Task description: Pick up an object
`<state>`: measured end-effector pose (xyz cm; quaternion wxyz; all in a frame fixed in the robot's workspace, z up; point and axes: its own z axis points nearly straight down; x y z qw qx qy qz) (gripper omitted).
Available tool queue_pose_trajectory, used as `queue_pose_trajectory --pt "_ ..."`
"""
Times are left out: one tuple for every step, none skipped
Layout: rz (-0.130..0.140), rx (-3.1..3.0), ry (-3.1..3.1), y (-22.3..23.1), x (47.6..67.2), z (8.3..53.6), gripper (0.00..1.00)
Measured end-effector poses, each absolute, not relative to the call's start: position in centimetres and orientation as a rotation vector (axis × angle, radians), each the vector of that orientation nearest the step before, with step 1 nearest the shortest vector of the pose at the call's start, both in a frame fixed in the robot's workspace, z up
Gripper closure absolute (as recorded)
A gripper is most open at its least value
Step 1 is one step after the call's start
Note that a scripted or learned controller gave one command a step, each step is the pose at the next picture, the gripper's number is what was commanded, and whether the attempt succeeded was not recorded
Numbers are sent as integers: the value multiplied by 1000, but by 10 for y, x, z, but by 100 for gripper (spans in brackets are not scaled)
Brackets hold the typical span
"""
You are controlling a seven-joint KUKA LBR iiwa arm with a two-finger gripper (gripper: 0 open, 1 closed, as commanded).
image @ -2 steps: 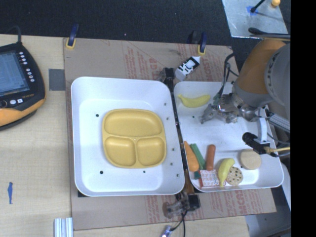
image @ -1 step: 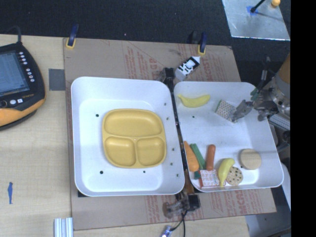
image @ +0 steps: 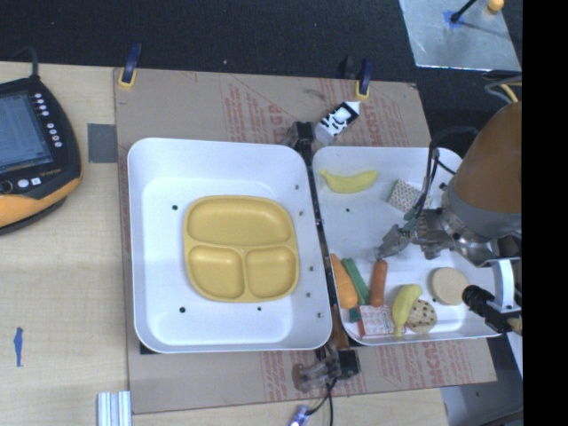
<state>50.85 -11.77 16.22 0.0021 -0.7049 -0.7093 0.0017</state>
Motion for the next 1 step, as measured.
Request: queue_pose_trajectory --pt "7 -2212 -2225 -126 522 100 0"
